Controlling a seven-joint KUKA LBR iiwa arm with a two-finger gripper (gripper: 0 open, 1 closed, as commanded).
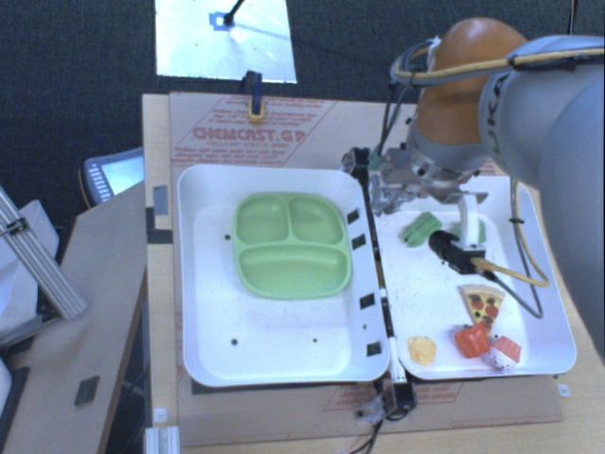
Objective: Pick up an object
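- right bin, near edge: yellow piece, red piece, red-and-white bit; pizza slice just behind
- left bin: green plate at its middle
- green toy towards right bin's far-left corner; gripper just beyond it, arm bent down from the right; whether it grips anything, cannot tell

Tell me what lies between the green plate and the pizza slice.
In the camera view, the two bins' meeting rims, then bare white floor of the right bin, separate the green plate from the pizza slice.

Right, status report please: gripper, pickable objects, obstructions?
Gripper at right shallow white bin's far-left corner, nothing seen held. Small green plastic toy just beside it. Inner bin wall close alongside.
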